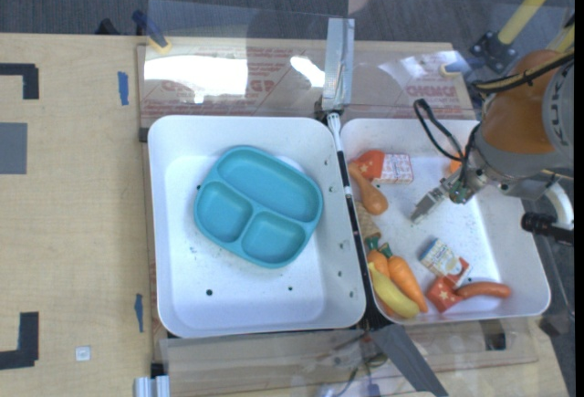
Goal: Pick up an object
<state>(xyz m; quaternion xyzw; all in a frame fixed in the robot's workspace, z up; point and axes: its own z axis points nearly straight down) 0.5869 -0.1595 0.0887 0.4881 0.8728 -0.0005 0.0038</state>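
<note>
My gripper [425, 205] hangs over the middle of the right bin [511, 231], its two slim fingers slightly apart and open, nothing between them. Toy foods lie around it. A white and pink box [395, 169] and a red-orange piece [365, 163] sit to its upper left. A brown oblong piece [373, 198] lies to its left. Below it is a small white and blue packet [440, 255]. Further toward the front lie a carrot [402, 278], a yellow banana [387, 292], a red carton [444, 294] and a red sausage [484, 290].
The left bin [173, 231] holds a blue divided plate [259, 205]. A raised divider [342, 194] separates the two bins. A black cable [438, 132] loops from the wrist over the right bin's back. Clear plastic walls [246, 67] stand behind both bins.
</note>
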